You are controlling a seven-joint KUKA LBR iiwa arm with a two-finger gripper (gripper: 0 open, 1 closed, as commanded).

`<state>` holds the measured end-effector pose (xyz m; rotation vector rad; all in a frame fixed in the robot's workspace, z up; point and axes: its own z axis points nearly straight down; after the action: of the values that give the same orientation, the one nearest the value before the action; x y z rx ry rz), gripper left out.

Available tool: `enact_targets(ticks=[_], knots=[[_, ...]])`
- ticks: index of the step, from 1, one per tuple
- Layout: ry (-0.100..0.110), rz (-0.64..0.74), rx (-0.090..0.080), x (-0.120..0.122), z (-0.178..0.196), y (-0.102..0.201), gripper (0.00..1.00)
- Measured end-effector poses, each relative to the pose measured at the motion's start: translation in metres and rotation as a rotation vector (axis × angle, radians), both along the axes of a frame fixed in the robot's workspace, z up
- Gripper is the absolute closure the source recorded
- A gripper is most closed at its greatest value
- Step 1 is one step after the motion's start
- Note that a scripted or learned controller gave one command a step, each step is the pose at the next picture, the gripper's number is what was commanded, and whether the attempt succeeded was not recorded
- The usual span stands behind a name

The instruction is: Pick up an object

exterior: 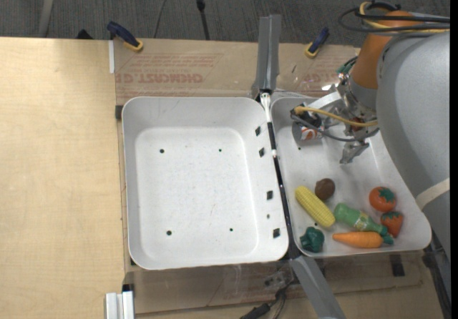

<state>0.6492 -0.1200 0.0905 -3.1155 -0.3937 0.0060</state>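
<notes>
Grey ribbed carpet behind; pale wood desk with a brown cardboard sheet under two shallow white plastic bins, smooth with rounded corners. Left bin has a faintly speckled floor with four small dark holes. Right bin carries the toy foods, all clustered at its near end: a yellow ridged corn cob, a small brown rounded lump just beside the cob, a dark green knobbly piece, a glossy green piece, an orange carrot lying flat, and two red-orange rounded pieces near the right wall. The tool hangs at the bin's far end, fingers pointing down over bare floor; opening cannot be made out. The foods lie well apart from it, toward the near edge, the brown lump nearest. A small red-and-white item sits left of the tool, partly hidden by cables. Blue-and-orange clamps grip the cardboard's far edge.
</notes>
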Motion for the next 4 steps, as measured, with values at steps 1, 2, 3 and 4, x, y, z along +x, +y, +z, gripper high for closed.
enact_targets(ticks=[1,2,3,4], knots=[[0.000,0.139,0.001,-0.091,0.000,-0.057,0.00],[0.000,-0.049,0.000,-0.096,0.000,0.028,0.00],[0.001,-0.049,-0.001,-0.029,0.000,0.024,0.00],[0.000,-0.021,0.000,-0.147,0.000,0.017,0.00]])
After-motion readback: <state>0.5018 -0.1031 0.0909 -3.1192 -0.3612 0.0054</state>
